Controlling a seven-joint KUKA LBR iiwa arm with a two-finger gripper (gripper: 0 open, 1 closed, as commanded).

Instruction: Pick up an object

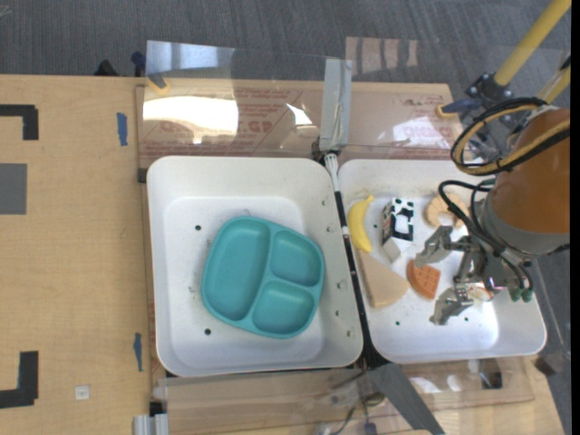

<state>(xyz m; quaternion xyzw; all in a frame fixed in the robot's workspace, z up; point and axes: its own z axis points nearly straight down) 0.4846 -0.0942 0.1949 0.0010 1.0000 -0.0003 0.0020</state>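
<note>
Where the frame's lower right shows the right bin (517,333), gripper (450,275) hovering with fingers spread, grasping nothing. Just left: orange slice (423,279), tan wedge (384,284). Farther up: banana (361,224), black-and-white block (399,220). Left bin (172,198): teal plate (263,276).

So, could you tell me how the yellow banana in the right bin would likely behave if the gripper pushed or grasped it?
The banana looks like smooth toy plastic, so probably light, stiff and somewhat slippery. Its curved shape suggests it would pivot rather than slide straight. It lies near the bin wall, which may hinder a grasp.
</note>
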